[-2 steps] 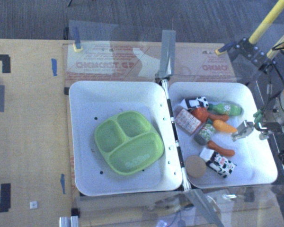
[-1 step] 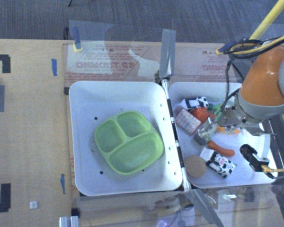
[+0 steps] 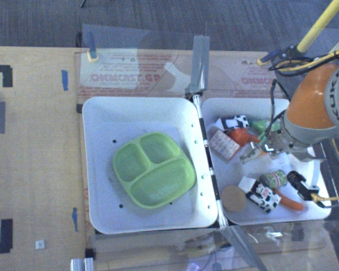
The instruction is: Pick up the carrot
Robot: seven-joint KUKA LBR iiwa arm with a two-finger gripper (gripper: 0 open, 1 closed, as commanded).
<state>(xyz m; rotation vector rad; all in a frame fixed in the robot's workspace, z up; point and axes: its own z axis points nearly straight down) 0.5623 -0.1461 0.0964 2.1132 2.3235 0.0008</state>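
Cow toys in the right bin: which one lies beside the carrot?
The lower cow toy, at the bin's front edge, touches the carrot. The other cow toy lies near the back wall.

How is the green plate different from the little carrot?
The green plate is wide, with three sections, and lies alone in the left bin. The carrot is thin, orange, and sits among other toys in the right bin. Both lie flat in white bins.
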